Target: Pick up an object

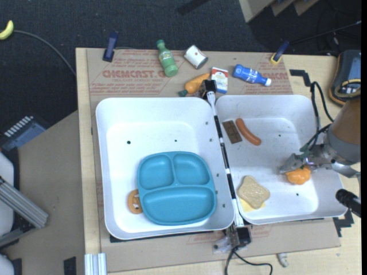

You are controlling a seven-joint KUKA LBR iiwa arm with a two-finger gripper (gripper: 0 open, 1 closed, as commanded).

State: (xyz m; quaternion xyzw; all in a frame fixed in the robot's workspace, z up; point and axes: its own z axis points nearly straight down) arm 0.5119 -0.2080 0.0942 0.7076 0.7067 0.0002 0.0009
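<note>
- The gripper (297,165) is low in the right bin (269,105), near its right wall, with the arm (347,133) reaching in from the right.
- An orange toy fruit (299,176) lies on the bin floor right at the fingertips, touching or nearly so; whether it sits between the fingers cannot be made out, and how far open they stand is too blurred to tell.
- The fruit looks to rest on the floor, so I judge the approach made and the pick itself not yet shown: a firm closing and a lift are left.
- Other candidates in the same bin: a toy sausage (249,132) and a brown bar (231,132) toward the far left corner, a slice of toy bread (253,192) near the front (all well apart from the gripper).
- The left bin (114,153) holds a blue divided plate (175,188) with a small pretzel-like piece (134,201) just beside its left edge.
</note>
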